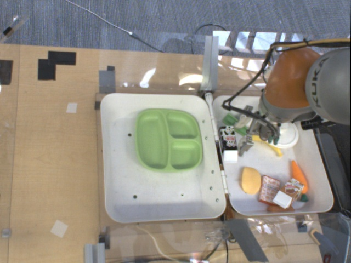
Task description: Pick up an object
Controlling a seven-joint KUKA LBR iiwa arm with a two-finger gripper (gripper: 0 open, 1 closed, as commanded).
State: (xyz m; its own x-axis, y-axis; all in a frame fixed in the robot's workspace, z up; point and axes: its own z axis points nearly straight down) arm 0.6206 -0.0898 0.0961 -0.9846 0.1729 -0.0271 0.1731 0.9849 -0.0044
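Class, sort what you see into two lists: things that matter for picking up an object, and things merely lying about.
Job: gripper; right bin; yellow lemon-shaped object; carrot; small printed packet.
Lying about: green divided plate; left bin; cable.
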